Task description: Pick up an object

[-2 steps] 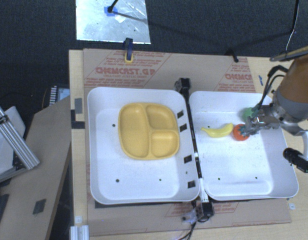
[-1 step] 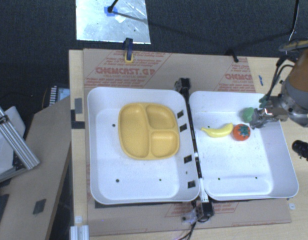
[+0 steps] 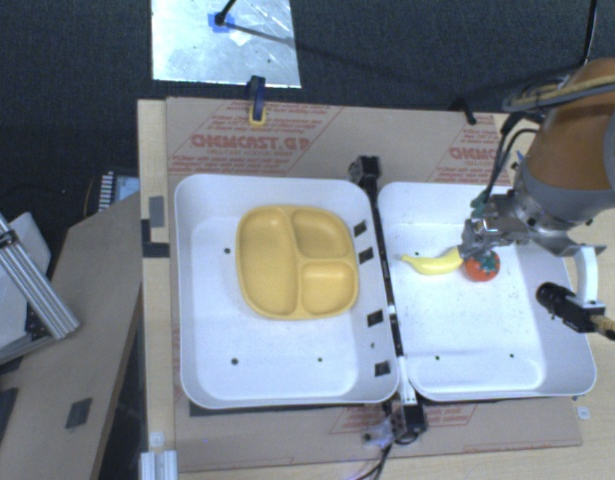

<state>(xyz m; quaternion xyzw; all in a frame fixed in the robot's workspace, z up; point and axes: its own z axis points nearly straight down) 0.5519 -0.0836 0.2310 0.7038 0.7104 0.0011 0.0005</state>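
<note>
- The gripper [image 3: 477,245] hangs over the right bin [image 3: 507,368], low above its floor; whether it is spread or closed cannot be told from this slant.
- Just below the gripper and to its right sits a tomato [image 3: 481,266], red with a green top, touching or almost touching the metal tip.
- A banana [image 3: 433,263] lies just left of the gripper, its right end under or against the tip and beside the tomato.
- The banana's long axis runs left to right, slightly bowed, with the free end pointing left toward the divider between the bins.
- Farther left of the gripper, in the left bin [image 3: 207,368], rests a yellow tray [image 3: 295,262] with three compartments.
</note>
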